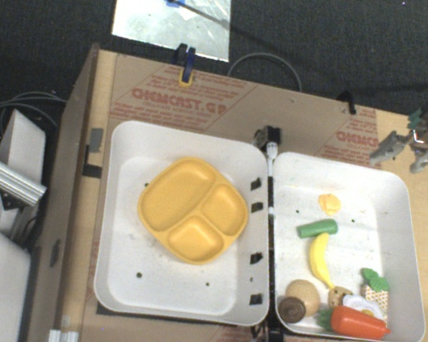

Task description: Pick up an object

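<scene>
My gripper (404,154) hangs at the upper right, above the far right corner of the right bin (415,218), its two fingers spread open with nothing between them. Inside that bin lie a small yellow piece (329,202), a green cylinder (317,228), a yellow banana (320,259), a tan and brown ball (299,298), an orange carrot-like toy (358,322) and a green and white piece (375,286). All of them sit well below and left of the gripper.
The left bin (124,191) holds a yellow divided plate (193,209). A black-clipped divider (266,216) runs between the bins. A shiny sheet (176,4) lies on the dark floor behind the bench. Cables and a metal rail (0,173) sit at the left.
</scene>
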`<state>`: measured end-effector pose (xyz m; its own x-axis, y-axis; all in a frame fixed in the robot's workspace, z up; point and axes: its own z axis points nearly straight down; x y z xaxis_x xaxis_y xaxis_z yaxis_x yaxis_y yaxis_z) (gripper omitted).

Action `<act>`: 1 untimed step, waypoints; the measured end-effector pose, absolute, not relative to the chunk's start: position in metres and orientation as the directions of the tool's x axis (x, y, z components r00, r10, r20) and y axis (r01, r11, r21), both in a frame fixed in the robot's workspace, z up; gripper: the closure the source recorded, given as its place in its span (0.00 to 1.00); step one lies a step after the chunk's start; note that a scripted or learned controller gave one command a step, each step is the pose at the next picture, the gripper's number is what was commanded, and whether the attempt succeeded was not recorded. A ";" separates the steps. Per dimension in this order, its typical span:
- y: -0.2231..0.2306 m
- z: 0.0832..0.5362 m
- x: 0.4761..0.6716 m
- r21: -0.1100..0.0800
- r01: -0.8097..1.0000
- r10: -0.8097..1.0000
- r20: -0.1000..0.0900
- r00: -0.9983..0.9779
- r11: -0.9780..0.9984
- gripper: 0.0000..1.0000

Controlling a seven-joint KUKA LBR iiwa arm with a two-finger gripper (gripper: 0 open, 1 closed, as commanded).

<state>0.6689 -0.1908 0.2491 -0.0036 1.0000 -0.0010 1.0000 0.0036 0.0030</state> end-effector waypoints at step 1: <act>-0.169 0.144 0.610 -0.011 1.000 1.000 0.004 -0.001 0.001 0.00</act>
<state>0.6105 -0.1686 0.1439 -0.0007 1.0000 0.0040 0.9999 0.0007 -0.0107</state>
